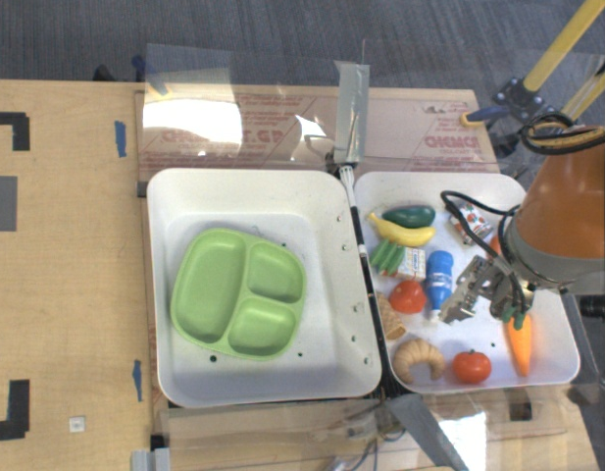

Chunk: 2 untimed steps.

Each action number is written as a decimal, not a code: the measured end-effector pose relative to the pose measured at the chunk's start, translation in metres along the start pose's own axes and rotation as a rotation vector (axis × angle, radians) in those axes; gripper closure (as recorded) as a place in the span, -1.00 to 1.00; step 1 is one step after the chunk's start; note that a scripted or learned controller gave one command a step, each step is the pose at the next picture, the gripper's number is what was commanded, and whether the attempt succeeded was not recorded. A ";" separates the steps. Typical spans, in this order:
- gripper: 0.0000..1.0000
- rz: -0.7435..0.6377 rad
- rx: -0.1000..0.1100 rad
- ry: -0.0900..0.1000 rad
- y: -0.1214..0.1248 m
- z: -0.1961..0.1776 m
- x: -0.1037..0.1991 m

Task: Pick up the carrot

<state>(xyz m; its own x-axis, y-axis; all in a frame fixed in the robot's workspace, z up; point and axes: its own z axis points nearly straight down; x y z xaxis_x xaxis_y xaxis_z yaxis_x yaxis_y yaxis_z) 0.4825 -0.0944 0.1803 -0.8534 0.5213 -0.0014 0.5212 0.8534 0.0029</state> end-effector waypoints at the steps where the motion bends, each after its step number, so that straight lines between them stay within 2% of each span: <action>1: 1.00 -0.296 0.002 -0.002 -0.089 0.040 -0.051; 2: 1.00 -0.309 -0.002 -0.002 -0.025 0.016 -0.014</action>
